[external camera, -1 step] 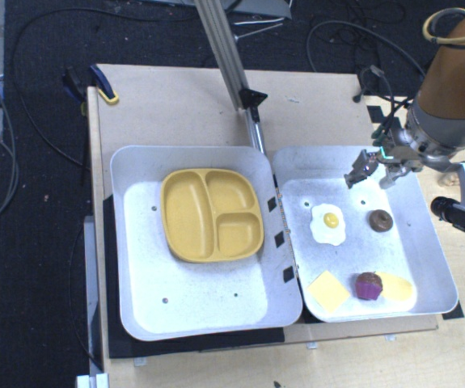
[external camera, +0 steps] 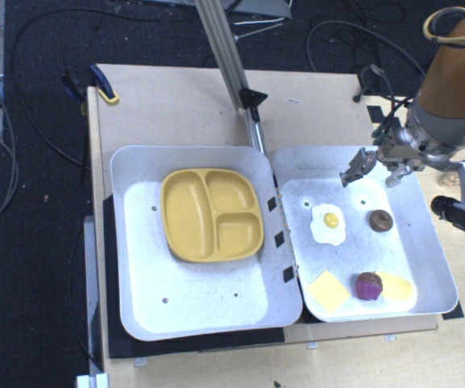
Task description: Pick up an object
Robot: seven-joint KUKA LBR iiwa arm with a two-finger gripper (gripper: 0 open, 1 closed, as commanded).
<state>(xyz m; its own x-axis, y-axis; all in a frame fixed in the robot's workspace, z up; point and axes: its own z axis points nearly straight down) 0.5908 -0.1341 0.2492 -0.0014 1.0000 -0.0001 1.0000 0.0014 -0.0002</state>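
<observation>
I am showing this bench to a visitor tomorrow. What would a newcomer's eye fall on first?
First the yellow three-compartment plate in the left white bin. Next the toy fried egg, brown doughnut, yellow cheese slice and purple piece in the right white bin, with the two-finger gripper above its far edge.

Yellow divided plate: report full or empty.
Empty. The yellow divided plate in the left bin shows bare compartments; the toy food lies in the right bin.
</observation>
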